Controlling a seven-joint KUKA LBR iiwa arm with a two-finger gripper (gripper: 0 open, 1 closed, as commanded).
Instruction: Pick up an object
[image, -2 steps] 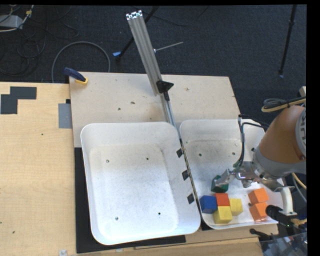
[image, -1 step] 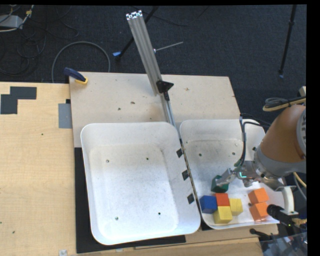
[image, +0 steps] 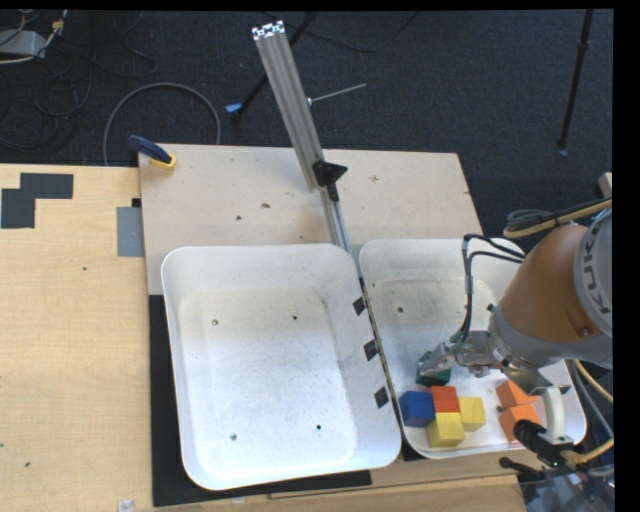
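Your gripper sits low inside the right bin, reaching in from the right on the grey arm with its orange band, and you can see it just above the cluster of blocks near the bin's near edge. Whether it is open or closed cannot be told from this view, because its tip is small and dark and merges with a dark green object directly beneath it; nothing can be confirmed as gripped. Look just near of that tip and you find the blue block on the left of the cluster, touching a red block on its right. A yellow block lies just near of the red one, and a second yellow block rests beside it to the right, the two touching or nearly so. Further right, partly under the arm, you have an orange block and another orange piece near it. All of these pieces lie in the near half of the right bin, while its far half is bare white floor. On your left, the left bin stands side by side with the right one, their rims meeting along the middle. A slanted aluminium bar runs from the far side down toward the seam between the bins.
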